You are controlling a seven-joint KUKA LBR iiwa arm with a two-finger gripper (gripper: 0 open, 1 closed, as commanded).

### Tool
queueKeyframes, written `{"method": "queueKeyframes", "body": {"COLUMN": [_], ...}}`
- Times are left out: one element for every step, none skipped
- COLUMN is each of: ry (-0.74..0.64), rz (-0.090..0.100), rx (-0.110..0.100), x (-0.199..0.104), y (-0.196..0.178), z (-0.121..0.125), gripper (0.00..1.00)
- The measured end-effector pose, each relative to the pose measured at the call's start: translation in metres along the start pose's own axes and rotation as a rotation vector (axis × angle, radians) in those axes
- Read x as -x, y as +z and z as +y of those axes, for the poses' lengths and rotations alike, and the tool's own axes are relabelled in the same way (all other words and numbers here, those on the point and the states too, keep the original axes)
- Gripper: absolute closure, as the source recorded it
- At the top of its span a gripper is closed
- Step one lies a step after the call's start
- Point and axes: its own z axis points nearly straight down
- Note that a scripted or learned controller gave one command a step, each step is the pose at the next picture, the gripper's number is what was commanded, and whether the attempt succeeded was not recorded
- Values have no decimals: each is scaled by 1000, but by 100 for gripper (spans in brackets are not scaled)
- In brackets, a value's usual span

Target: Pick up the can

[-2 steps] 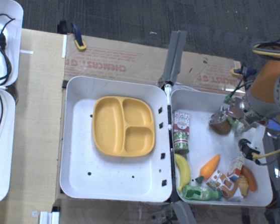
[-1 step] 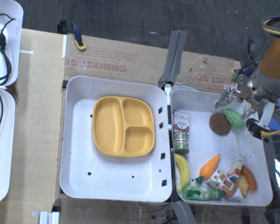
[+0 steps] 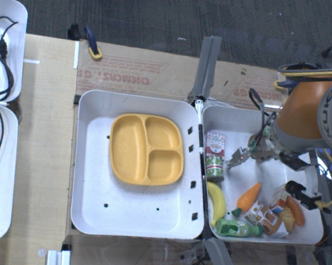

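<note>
Nearest the bottom of the view, along the front wall of the right bin (image 3: 315, 237), lie a green packet (image 3: 239, 229), a banana (image 3: 216, 202), a carrot (image 3: 248, 196) and some snack wrappers (image 3: 270, 216). None of these is my business. Just beyond the banana, hard against the divider between the two bins, lies the can (image 3: 215, 158) on its side, its pale label end pointing away and its green end toward the banana. It has not been lifted; it rests on the bin floor, so the whole pick is left to do.

My hand (image 3: 239, 158) hangs just to the right of the can, near it but apart from it as far as I can judge. Its fingers (image 3: 234, 162) stand spread, with nothing between them. I reach in from the right, wrist angled down and leftward toward the can, orange band (image 3: 303, 113) behind it.

In the left bin (image 3: 83, 167) sits a yellow divided plate (image 3: 147, 149), and farther off the counter (image 3: 143, 75) stretches away.
</note>
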Motion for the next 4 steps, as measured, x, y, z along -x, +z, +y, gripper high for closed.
{"method": "queueKeyframes", "body": {"ry": [26, 30, 29, 19], "rz": [0, 1, 1, -1], "rx": [-1, -2, -2, 0], "x": [-43, -42, -42, -24], "y": [1, -8, -8, -57], "z": [-69, -69, -69, -42], "gripper": [0, 100, 0, 0]}}
